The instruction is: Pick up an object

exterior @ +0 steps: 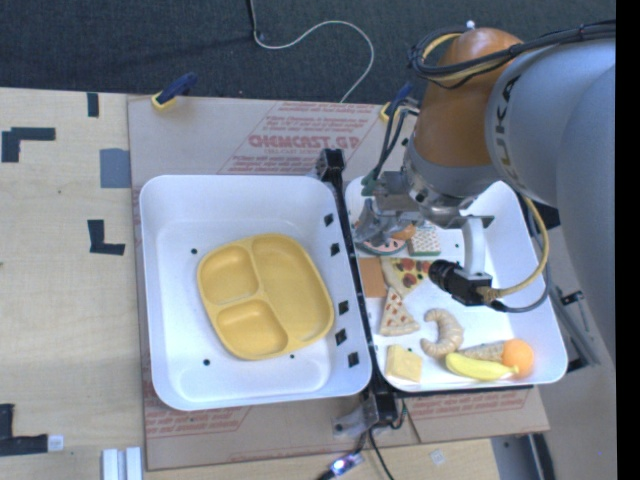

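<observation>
The right bin [520, 218] holds several toy foods: a pizza slice [397, 314], a shrimp-like piece [441, 332], a yellow cheese block [404, 364], a banana [476, 367], an orange ball [517, 356] and a spotted slab [410, 269]. My gripper [385, 226] is low over the bin's upper left part, by the divider, just above the spotted slab. The wrist hides its tips. A green-and-white piece [424, 240] sits right beside it.
The left bin [165, 218] holds a yellow three-compartment plate [264, 294]. A black divider [345, 268] runs between the bins. A white cable [300, 38] loops behind them. The grey arm [560, 128] covers the right bin's upper half.
</observation>
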Action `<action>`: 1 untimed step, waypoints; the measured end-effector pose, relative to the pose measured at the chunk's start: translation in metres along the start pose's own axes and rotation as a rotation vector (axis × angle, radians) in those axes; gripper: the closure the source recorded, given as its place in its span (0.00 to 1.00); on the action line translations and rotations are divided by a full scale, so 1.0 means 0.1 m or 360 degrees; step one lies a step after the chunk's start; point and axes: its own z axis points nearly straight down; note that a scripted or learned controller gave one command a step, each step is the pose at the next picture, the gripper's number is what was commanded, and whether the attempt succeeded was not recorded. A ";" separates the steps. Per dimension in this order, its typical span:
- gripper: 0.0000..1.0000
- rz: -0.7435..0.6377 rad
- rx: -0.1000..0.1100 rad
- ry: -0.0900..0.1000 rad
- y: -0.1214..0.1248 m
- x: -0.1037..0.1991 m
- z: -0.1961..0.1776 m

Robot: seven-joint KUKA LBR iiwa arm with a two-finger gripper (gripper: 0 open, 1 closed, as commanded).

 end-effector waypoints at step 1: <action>1.00 0.0002 0.0002 -0.0003 0.22 0.50 0.20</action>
